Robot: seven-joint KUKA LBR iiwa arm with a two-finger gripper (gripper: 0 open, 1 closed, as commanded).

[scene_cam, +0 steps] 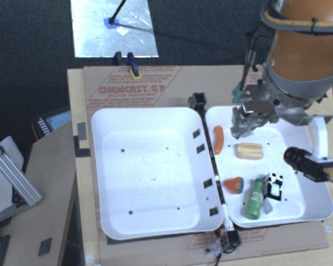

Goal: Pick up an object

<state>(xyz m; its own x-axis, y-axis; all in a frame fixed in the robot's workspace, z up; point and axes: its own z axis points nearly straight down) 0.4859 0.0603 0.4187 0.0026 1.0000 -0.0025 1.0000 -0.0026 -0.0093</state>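
Gripper point(242, 128) hovers over the right bin point(312, 208), its state unclear, above orange carrot point(217, 140), bread roll point(250, 151), green bottle point(253, 199).

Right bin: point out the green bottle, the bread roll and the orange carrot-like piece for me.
green bottle point(254, 201), camera view, middle of its body.
bread roll point(250, 151), camera view, centre of its top crust.
orange carrot-like piece point(218, 140), camera view, midway along its length, near the bin's left wall.
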